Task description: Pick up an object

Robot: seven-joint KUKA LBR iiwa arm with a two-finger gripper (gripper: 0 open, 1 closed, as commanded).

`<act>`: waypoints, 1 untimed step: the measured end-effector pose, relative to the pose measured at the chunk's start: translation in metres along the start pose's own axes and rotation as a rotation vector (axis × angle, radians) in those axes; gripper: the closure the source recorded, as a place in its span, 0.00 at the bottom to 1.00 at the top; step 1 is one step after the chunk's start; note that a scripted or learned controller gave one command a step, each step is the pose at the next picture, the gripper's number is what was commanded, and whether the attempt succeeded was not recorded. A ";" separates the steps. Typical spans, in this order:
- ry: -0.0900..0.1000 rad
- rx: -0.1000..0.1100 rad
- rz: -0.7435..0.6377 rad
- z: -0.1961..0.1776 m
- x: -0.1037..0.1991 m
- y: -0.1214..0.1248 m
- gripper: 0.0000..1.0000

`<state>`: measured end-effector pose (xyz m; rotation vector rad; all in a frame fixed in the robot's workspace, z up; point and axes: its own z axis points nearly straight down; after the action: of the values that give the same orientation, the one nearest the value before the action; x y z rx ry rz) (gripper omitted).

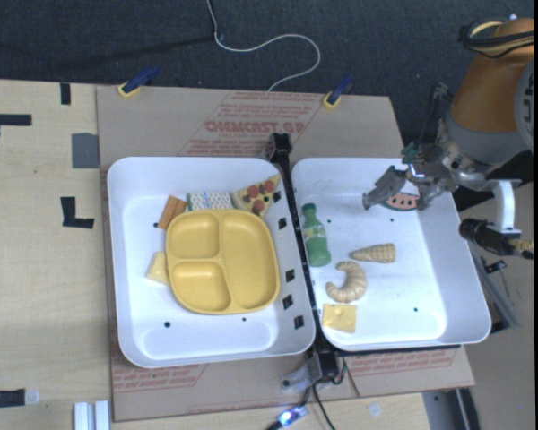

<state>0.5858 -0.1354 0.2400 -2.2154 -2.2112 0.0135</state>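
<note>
The fingers point(396, 189) spread open, empty, at the right bin's point(448, 316) two o'clock; the watermelon slice point(402, 202) could slip aside.

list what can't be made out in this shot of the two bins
- Items under the yellow divided plate in the left bin: camera view, the plate covers all but their edges.
- Reddish piece at the right bin's far side: camera view, the gripper overlaps it, so grasp unclear.
- Arm: cut off by the right edge.
</note>
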 end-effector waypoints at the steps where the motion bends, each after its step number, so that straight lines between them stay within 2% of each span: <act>1: -0.002 -0.013 -0.003 -0.007 0.000 0.002 0.00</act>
<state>0.5882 -0.1353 0.2471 -2.2190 -2.2220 0.0018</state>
